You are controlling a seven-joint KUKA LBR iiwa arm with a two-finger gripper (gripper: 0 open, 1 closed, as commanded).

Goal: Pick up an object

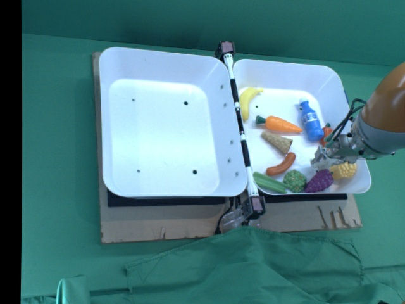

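No text, brand, number or sign can be read anywhere. The blue bottle, at about 3 o'clock in the right bin, carries a pale band around its middle, but it is too small and blurred to show any letters.

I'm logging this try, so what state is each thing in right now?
Gripper: low over right bin, fingers unclear.
Banana: lying by the divider.
Carrot: lying flat.
Blue bottle: on its side.
Sausage: lying flat.
Grapes: beside the gripper.
Corn: partly under the arm.
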